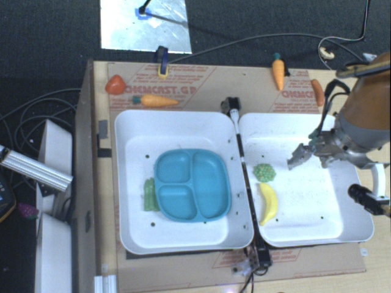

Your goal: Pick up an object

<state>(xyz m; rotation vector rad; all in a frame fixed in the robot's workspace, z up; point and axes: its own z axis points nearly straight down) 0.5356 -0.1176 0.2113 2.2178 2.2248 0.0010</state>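
Nothing is lifted yet: the grey 2-finger tool (300, 157), its grip state unclear, hovers just right of the green broccoli-like toy (264, 172) and the curved yellow plastic banana (268, 203).

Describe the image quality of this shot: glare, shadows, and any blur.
Camera view: strong glare on the shiny sheet above the bench; even, soft lighting in both white bins, with only faint shadows beside the blue plate and banana; the gripper looks slightly soft, so its finger state is unclear; the whole frame is low-resolution and a bit grainy.
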